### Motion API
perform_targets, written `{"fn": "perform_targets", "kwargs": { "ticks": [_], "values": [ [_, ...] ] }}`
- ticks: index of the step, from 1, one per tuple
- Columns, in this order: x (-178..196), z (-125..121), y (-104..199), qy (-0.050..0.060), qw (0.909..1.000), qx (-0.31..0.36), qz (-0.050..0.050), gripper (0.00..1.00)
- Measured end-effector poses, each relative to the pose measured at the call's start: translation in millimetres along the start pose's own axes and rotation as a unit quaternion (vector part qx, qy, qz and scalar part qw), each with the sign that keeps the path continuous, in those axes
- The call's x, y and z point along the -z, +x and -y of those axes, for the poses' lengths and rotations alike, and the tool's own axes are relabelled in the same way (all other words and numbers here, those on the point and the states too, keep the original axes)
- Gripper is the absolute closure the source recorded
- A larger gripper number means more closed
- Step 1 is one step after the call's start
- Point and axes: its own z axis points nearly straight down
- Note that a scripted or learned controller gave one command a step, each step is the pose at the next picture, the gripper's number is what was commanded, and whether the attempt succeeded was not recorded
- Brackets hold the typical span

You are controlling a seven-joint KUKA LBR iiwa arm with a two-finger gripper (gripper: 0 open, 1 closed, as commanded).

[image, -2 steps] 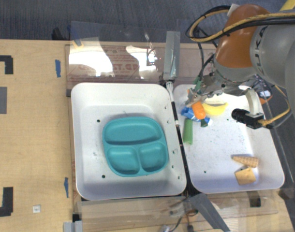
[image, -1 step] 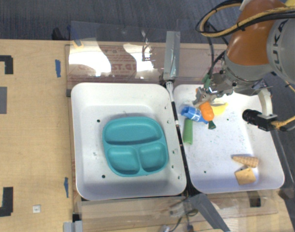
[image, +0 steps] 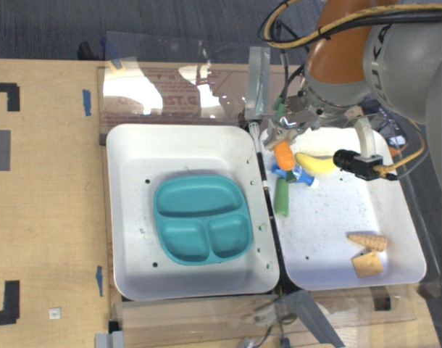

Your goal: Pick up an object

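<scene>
1. The arm (image: 395, 56) reaches in from the right over the right bin (image: 395, 267); its hand (image: 288, 122) hangs at that bin's top left corner, and I cannot tell if it is open or closed
2. Just below it a carrot (image: 283, 155), a banana (image: 315, 164), a blue piece (image: 293, 175) and a green stick (image: 281, 197) cluster together
3. Two tan pieces (image: 367, 252) lie near the lower right
4. A teal divided plate (image: 203, 218) sits in the left bin (image: 127, 194)
</scene>
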Motion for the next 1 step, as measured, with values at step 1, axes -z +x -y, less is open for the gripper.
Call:
{"fn": "perform_targets", "kwargs": {
  "ticks": [1],
  "values": [
    [2.0, 58.4, -22.0, 0.001, 0.9976, -0.069, 0.0, 1.0]
  ]
}}
